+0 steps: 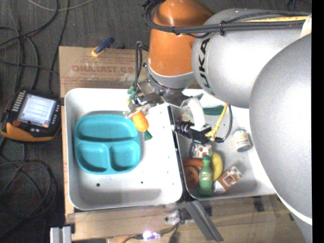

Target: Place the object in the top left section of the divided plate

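Observation:
A teal divided plate (101,129) lies in the left bin (152,186), with one wide section at the back and two small ones in front. My gripper (136,108) hangs over the plate's back right corner, reaching in from the right. It is shut on a small orange and yellow toy (140,121) with a green tip (148,134) hanging below. The toy sits just above the plate's right rim, beside the wide section.
The right bin (253,178) holds a green bottle (205,176), a banana (217,165), a brown ring (191,172), a small can (243,139), a patterned cup (201,150) and a small box (230,178). A pendant (31,115) lies left of the bins.

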`<action>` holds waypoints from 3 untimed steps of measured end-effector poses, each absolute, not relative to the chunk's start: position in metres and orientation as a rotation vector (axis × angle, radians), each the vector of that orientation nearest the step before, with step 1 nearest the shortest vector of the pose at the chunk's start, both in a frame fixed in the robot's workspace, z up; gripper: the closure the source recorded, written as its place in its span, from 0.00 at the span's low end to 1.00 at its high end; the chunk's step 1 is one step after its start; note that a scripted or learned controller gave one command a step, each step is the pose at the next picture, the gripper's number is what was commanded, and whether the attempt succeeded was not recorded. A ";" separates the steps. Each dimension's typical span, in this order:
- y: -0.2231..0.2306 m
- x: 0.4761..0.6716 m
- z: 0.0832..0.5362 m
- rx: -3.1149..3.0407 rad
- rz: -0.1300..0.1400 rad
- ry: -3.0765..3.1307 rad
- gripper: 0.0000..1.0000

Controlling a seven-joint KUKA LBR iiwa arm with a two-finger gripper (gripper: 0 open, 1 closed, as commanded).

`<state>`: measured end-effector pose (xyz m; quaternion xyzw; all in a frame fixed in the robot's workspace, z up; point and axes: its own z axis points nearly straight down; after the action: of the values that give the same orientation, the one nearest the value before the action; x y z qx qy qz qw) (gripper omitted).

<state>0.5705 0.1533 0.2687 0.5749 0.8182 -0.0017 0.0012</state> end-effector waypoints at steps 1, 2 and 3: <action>0.167 0.594 0.315 1.970 -0.006 2.446 1.00; 0.132 0.560 0.231 1.915 -0.008 2.492 1.00; 0.175 0.537 0.236 1.926 -0.005 2.484 1.00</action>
<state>0.5369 0.1749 0.2360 0.6127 0.7903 -0.0017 -0.0009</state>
